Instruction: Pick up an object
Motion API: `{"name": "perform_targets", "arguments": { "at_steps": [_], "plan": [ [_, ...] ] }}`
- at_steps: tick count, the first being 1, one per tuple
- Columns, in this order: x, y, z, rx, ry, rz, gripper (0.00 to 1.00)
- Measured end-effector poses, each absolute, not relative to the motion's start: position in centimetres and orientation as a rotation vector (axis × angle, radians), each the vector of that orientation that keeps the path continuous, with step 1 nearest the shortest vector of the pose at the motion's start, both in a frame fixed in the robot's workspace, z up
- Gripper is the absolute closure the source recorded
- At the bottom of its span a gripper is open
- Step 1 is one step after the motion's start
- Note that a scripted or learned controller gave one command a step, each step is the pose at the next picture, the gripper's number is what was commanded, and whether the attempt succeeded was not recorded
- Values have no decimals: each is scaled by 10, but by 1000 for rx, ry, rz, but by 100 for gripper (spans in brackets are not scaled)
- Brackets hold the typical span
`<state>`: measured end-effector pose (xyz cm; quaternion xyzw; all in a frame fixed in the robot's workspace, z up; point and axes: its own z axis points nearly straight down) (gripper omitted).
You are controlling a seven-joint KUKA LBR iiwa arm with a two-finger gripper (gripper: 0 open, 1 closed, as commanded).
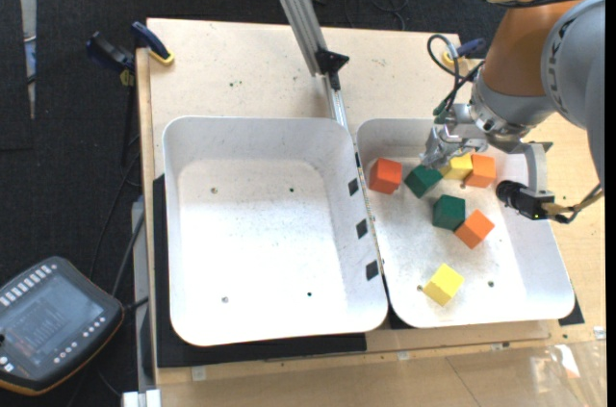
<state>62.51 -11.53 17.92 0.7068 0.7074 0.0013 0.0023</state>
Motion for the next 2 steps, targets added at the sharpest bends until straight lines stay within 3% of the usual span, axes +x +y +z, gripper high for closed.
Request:
{"name": "perform_targets", "arguments": {
  "at_steps": [2],
  "plan": [
    [628,-115,275,2214,2220,5,100]
  ]
}}
